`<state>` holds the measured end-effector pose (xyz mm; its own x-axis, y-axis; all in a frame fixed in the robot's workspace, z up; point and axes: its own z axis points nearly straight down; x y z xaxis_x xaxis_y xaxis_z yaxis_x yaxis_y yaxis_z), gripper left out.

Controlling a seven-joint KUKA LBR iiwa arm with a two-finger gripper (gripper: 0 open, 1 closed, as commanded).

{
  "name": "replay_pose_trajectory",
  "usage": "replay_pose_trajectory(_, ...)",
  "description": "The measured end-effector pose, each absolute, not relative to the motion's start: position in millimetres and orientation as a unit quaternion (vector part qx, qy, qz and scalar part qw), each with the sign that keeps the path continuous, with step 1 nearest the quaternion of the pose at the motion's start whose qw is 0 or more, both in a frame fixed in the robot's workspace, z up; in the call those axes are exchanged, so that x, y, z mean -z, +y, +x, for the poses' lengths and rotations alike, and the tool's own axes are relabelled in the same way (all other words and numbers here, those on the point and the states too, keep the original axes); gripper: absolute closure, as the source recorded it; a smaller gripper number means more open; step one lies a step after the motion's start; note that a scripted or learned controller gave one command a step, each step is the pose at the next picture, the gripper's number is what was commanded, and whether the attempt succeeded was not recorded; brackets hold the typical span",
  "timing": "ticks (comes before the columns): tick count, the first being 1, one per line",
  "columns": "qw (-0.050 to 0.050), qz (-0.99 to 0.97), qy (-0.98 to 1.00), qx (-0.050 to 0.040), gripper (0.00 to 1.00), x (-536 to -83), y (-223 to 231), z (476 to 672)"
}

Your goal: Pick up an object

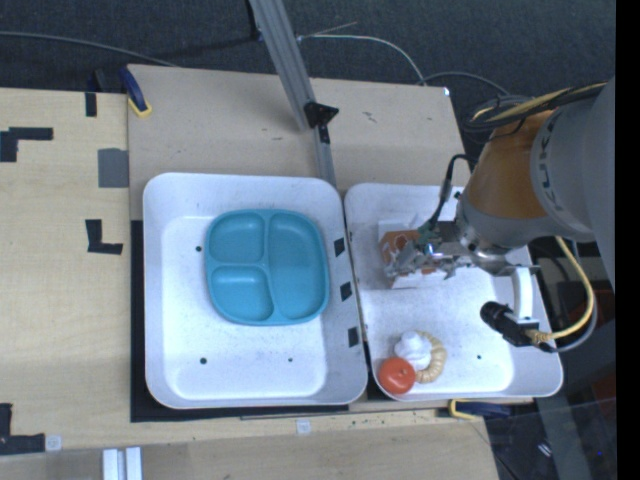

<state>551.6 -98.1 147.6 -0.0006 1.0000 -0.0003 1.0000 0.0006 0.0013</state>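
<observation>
Seen from above the table, the grey-and-orange arm reaches into the right bin, its gripper low over a small reddish-brown object near the bin's left wall. Whether its fingers are spread or closed cannot be told; the object may sit between them. An orange-and-white toy cluster lies at the front edge. A blue divided plate rests in the left bin.

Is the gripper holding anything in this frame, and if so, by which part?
It cannot be told. The gripper is low in the right bin, right at a small orange-brown object, but the view is too blurred to show a hold.
</observation>
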Motion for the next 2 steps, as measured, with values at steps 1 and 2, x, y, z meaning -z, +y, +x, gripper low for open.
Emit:
replay_pose_trajectory(1,0.001,0.707,0.708,-0.0006,1.00,-189.6,-96.9,550.2)
replay_pose_trajectory(2,0.002,0.707,0.707,-0.0008,1.00,-241.9,-106.3,555.7)
